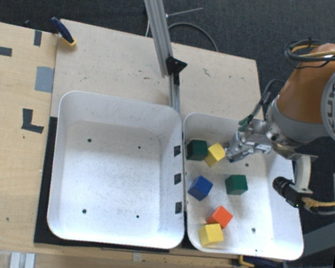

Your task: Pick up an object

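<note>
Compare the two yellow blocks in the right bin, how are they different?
The upper yellow block touches a dark green block and sits right by the end effector; the lower yellow block lies near the bin's front rim, beside an orange block. Both are small yellow cubes, similar in size.

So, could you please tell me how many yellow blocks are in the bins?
2, both in the right bin: one yellow block by the gripper, the other at the near edge. None seem hidden.
</note>
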Robot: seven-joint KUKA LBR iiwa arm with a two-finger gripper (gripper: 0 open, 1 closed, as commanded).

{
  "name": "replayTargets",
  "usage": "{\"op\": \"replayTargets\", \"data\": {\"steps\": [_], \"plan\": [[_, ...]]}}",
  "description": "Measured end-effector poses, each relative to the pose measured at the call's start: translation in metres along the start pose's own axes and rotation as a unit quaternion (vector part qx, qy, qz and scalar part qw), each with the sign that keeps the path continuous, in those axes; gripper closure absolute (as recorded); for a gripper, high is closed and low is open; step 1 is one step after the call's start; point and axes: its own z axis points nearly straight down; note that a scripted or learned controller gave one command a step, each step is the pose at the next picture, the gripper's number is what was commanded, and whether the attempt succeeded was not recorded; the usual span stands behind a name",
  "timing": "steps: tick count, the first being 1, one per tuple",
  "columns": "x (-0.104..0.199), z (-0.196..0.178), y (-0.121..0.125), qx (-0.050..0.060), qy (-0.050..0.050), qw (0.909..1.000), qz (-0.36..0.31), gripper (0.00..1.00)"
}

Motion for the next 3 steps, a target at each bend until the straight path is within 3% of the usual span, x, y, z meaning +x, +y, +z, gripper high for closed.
{"op": "replayTargets", "data": {"steps": [1, 3], "plan": [[0.056, 0.011, 0.012, 0.0, 0.0, 1.0, 0.0, 1.0], [0.163, -0.005, 0.047, -0.001, 0.0, 1.0, 0.0, 1.0]]}}
